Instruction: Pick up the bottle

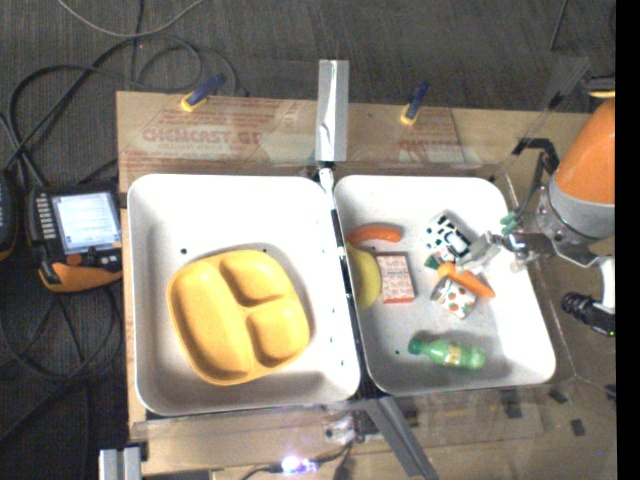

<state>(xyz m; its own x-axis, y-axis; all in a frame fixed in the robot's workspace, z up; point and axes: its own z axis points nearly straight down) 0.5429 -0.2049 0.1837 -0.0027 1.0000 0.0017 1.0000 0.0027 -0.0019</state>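
We're early here: the small green plastic bottle with a yellow label (447, 353) lies on its side, untouched, near the front of the right-hand shallow white bin (520, 363). Our two-finger gripper (492, 248) hovers farther back by the bin's right wall, over the carrot-like orange toy (467, 280); whether it's open, we cannot tell. All the picking remains.

cam: 1 fixed | above bench (250, 133) | slanted down | covers 2 bins | arm side: right
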